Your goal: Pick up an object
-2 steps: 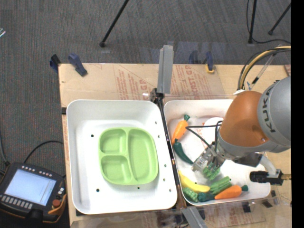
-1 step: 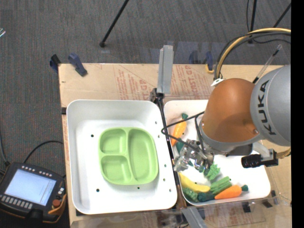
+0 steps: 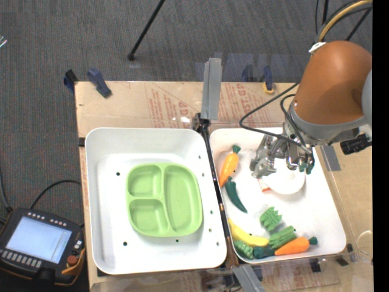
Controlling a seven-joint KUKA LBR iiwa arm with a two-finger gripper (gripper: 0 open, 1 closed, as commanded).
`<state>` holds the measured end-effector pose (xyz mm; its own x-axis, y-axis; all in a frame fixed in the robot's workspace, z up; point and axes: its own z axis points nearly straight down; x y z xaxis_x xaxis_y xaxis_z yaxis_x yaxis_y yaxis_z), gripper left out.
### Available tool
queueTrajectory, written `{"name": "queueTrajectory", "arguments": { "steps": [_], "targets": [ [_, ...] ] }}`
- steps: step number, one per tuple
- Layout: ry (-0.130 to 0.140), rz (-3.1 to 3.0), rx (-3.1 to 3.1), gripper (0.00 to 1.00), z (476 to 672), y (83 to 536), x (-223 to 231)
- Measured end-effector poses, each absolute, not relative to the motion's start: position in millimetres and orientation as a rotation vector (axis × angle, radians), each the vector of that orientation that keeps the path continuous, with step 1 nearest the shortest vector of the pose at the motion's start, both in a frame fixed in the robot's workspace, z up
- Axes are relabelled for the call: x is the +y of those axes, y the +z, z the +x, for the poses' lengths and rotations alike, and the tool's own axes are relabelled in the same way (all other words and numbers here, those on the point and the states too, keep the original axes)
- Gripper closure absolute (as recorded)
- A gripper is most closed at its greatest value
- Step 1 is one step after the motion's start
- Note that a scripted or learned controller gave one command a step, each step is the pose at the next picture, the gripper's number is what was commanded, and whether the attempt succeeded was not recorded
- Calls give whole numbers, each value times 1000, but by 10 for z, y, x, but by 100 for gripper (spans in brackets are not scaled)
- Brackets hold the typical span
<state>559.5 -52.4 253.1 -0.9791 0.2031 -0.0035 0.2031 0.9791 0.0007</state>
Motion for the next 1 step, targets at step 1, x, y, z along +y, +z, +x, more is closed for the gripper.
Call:
{"name": "queueTrajectory", "arguments": {
  "steps": [1],
  "targets": [
    [2,136,3144,100,5283,1793,-1380]
  ]
}}
